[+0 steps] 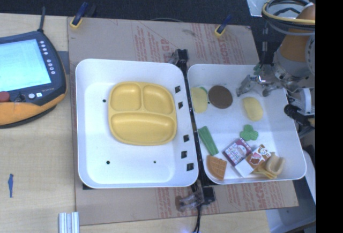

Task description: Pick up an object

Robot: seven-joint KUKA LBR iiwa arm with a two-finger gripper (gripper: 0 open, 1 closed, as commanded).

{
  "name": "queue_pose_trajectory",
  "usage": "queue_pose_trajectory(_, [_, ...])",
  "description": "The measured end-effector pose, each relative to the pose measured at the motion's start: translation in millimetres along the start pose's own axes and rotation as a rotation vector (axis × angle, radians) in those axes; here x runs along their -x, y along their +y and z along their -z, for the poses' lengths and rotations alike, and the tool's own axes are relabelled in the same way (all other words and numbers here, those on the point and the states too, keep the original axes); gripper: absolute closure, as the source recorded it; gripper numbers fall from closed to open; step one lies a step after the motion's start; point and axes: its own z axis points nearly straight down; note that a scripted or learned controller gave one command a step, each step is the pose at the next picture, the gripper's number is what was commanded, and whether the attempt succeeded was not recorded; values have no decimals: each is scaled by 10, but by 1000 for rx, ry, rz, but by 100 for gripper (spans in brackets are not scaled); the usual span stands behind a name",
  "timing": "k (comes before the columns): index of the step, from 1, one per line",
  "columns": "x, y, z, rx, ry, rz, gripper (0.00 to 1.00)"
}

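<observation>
- While the gripper (256,86) hangs over the far side of the right bin (293,135), its fingers look spread fairly wide with nothing between them.
- Nearest is the pale yellow oval piece (253,108), lying just toward the near side of the fingers; its long axis runs roughly far-to-near across the bin floor.
- Next closest is the brown round disc (220,96), off to the left of the fingers, beside a yellow piece (199,99) at the bin's left wall.
- Farther down lie a green stick (208,140), a small green clover shape (248,133), a waffle-like wedge (216,167) and some little printed packets (237,152).
- On the left, the other bin (91,119) carries a yellow divided tray (142,113).
- Fingertips are small and dark against the arm's body, so their exact gap and height above the bin are hard to judge.
</observation>
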Motion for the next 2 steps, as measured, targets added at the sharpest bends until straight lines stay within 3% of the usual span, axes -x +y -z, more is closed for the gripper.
queue_pose_trajectory(1, [-84,-713,-8,-14,4,-4,0])
queue_pose_trajectory(2, [-640,-1412,-7,-17,8,-3,0])
